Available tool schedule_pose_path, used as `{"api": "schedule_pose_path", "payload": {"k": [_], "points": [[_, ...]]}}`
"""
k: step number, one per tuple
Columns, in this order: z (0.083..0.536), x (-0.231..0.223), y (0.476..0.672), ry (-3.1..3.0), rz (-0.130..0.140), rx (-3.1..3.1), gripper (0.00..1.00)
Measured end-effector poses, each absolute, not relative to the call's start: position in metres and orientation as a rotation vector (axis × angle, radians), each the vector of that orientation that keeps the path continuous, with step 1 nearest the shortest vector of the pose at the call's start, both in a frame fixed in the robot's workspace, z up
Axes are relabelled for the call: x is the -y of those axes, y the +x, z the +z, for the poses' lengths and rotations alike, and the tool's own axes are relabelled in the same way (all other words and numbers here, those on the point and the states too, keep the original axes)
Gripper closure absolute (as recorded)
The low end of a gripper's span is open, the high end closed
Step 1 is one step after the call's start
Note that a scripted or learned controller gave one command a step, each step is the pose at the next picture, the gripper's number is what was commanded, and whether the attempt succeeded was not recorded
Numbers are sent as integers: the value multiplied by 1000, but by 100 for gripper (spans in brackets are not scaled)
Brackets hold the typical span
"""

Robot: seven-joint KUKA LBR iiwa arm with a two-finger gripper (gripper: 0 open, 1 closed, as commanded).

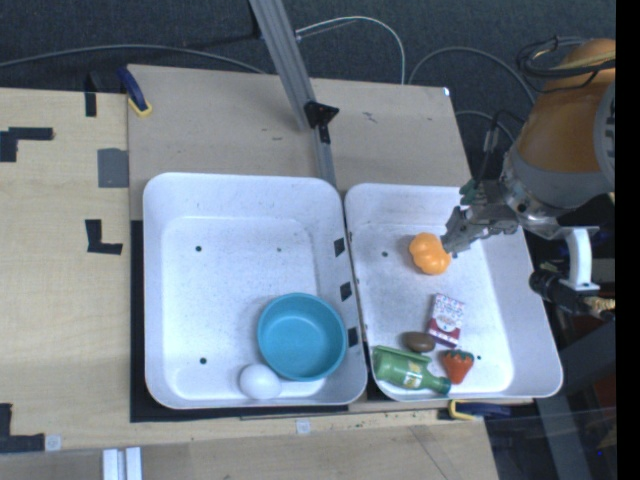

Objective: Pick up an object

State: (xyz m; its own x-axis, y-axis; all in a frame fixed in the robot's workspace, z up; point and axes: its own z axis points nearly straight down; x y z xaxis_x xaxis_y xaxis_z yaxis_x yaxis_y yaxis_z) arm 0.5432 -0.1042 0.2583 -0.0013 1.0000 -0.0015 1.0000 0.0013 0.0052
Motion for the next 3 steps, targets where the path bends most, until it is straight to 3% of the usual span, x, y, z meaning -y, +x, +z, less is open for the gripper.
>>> {"api": "schedule_pose_path", "payload": {"k": [1, 3], "points": [[256, 50, 539, 2216, 0, -2230, 100], [242, -55, 551, 2214, 0, -2231, 100]]}}
